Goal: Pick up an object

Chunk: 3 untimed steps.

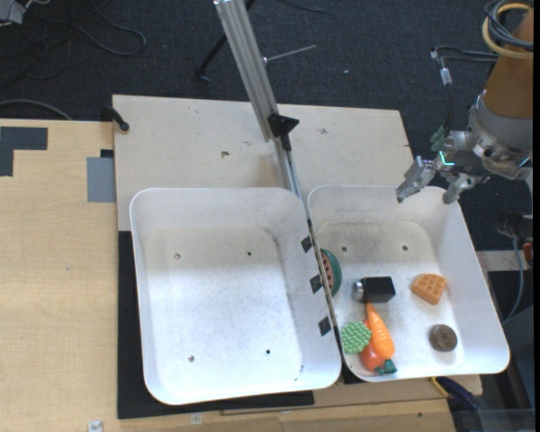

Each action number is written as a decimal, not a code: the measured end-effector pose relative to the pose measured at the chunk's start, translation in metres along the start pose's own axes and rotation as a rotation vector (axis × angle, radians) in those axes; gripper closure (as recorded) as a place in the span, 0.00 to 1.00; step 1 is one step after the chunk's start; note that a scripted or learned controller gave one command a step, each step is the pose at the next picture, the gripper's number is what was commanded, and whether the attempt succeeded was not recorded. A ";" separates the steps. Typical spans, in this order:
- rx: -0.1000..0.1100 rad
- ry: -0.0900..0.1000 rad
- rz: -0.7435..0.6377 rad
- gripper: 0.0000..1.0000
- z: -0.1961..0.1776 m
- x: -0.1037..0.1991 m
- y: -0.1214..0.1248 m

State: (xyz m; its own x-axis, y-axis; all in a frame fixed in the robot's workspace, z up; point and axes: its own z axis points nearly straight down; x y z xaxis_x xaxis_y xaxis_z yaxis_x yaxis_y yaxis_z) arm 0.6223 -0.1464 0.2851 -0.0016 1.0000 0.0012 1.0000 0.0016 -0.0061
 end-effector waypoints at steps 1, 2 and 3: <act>-0.004 -0.001 -0.001 0.00 -0.002 0.000 0.001; 0.001 0.000 0.001 0.00 0.048 -0.002 0.009; 0.003 0.001 0.001 0.00 0.113 0.001 0.009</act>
State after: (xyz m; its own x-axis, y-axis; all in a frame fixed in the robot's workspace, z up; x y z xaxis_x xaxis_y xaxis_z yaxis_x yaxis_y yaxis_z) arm 0.6308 -0.1450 0.1717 -0.0003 1.0000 0.0020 1.0000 0.0003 -0.0093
